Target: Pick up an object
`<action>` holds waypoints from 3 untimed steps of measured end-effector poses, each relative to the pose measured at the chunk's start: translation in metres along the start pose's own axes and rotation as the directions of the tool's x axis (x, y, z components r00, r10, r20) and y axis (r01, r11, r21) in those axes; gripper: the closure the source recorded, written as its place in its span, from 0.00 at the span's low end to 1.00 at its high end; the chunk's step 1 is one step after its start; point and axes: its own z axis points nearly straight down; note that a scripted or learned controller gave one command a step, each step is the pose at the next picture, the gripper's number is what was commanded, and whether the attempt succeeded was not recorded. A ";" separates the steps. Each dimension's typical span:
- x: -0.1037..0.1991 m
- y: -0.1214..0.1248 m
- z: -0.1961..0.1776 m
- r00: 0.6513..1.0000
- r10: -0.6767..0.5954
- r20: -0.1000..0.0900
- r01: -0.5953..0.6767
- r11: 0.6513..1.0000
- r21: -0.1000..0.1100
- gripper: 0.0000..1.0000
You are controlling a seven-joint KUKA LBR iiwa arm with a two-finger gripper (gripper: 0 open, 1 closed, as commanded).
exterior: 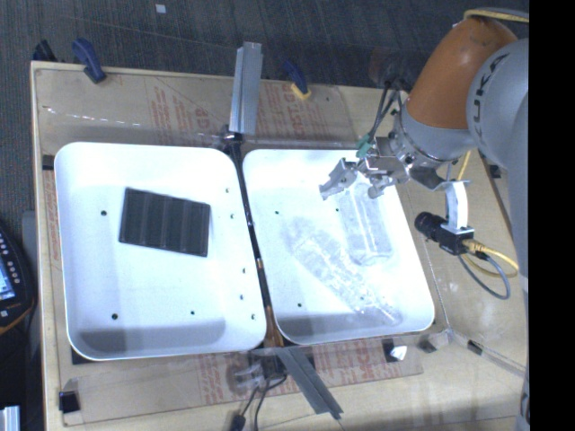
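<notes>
So you're looking down on the bench with the two white bins side by side. The left bin (81, 241) has a dark ribbed rectangular pad (165, 222) lying flat in its upper-left half, sitting a bit skewed and well clear of the walls.

The right bin (409, 317) is where the clear stuff is. There's a clear plastic bottle (367, 227) lying on its side in the upper-right part of the bin, running roughly top to bottom. Just left of it and below, a second clear plastic bottle (337, 272), more crumpled looking, stretches diagonally from the middle of the bin down toward the lower-right corner. The two look close enough to touch near the middle, but they're see-through on white so you can't really call it.

The arm (467, 70) comes in from the right, orange band up top, and the gripper (359, 180) sits over the top edge of the right bin, right by the upper end of the upright-ish bottle. As for the hand, you honestly can't tell whether it's spread or clamped from this angle, and nothing reads as held

A black cable (463, 241) with a yellow lead hangs off the wrist beside the bin's right wall
</notes>
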 end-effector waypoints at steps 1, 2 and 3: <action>-0.034 0.013 0.000 0.987 0.162 0.001 -0.162 0.987 -0.004 0.00; -0.029 -0.029 -0.074 0.966 0.257 -0.001 -0.257 0.966 -0.005 0.00; -0.026 -0.039 -0.084 0.988 0.155 0.000 -0.155 0.988 -0.003 0.00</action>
